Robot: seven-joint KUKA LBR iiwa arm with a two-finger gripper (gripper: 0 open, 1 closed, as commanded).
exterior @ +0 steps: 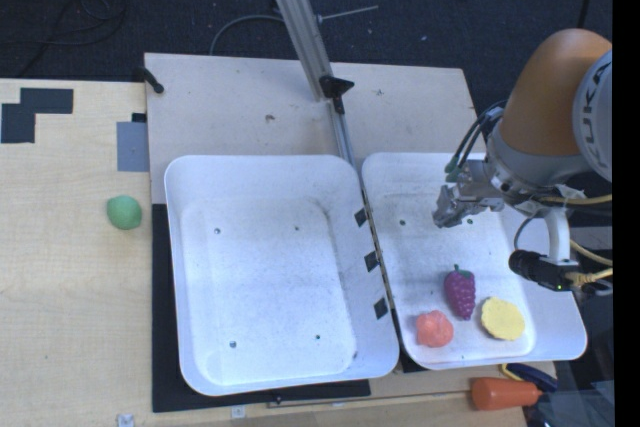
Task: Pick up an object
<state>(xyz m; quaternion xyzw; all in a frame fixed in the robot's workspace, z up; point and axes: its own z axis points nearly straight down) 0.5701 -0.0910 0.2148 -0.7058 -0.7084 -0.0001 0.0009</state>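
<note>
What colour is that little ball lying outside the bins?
Green; the ball shows on the wooden bench in the camera view.

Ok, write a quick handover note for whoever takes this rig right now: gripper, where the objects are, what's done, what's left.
Gripper: over the right bin, above its bare upper part, holding nothing visible.
Objects: purple fruit, orange-red piece and yellow piece lie grouped at the right bin's near end. A green ball sits on the bench left of the left bin.
Done: nothing picked up.
Left: move to one object, grasp it and lift it.
</note>
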